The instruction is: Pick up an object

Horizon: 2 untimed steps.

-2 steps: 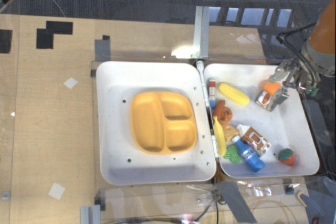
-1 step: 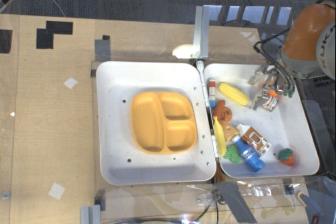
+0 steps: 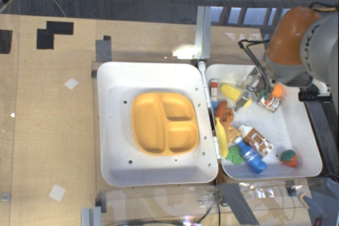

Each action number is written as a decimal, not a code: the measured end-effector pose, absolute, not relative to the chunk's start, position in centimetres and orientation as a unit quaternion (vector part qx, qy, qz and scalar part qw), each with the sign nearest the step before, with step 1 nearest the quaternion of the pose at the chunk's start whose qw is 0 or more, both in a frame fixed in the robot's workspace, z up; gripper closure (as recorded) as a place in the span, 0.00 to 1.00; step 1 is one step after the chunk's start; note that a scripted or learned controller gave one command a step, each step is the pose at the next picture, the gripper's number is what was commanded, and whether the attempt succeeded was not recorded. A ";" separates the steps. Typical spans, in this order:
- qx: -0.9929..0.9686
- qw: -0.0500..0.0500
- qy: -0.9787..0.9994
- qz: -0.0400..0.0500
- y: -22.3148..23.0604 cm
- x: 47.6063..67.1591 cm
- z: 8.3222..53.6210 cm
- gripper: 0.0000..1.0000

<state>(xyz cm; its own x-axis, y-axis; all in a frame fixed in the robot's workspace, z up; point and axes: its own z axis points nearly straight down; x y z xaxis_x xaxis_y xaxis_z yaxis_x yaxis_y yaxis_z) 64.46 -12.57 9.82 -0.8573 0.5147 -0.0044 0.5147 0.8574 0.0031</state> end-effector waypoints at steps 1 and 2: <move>0.382 0.001 0.924 0.000 -14.7 61.2 8.9 0.00; 0.489 0.004 0.872 0.002 -13.9 65.8 8.6 0.00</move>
